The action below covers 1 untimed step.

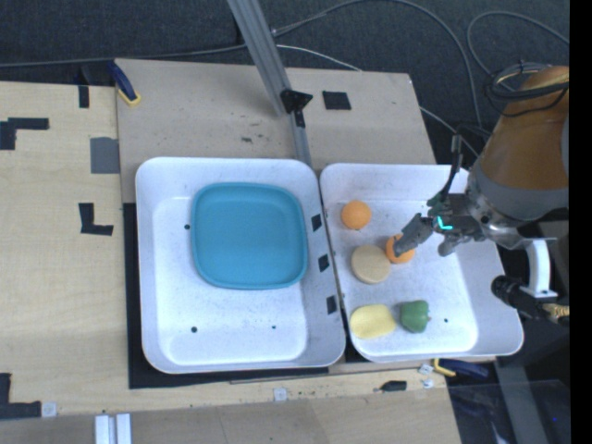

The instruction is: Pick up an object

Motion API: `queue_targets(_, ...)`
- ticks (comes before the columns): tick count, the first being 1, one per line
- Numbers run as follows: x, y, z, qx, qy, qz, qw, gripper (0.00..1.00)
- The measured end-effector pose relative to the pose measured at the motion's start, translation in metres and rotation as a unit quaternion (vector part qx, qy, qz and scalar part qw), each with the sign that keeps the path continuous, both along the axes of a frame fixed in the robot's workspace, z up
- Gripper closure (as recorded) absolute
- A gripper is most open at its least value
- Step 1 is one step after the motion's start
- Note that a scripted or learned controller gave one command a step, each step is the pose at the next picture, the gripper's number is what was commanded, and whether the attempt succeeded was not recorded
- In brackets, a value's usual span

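The right bin (481, 331) holds several small things. An orange ball (356, 215) lies at its back left, and a beige round piece (371, 265) sits in the middle left. A small orange object (401, 252) lies just right of the beige piece. At the front are a yellow piece (372, 321) and a green pepper (414, 315). My gripper (427, 246) hovers low over the bin's middle and stands open. Its left fingertip (407, 241) is over the small orange object, partly hiding it. Nothing is between the fingers.
The left bin (157, 322) holds a blue square plate (248, 234). A grey metal pole (268, 54) slants in from the top to the gap between the bins. Cables lie on the dark floor at the back right.
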State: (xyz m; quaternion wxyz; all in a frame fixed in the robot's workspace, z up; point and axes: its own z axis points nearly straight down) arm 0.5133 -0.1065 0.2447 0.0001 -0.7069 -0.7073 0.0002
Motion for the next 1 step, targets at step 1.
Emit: queue_targets(1,0.0,0.0,0.0,0.0,0.0,0.0,1.0,0.0)
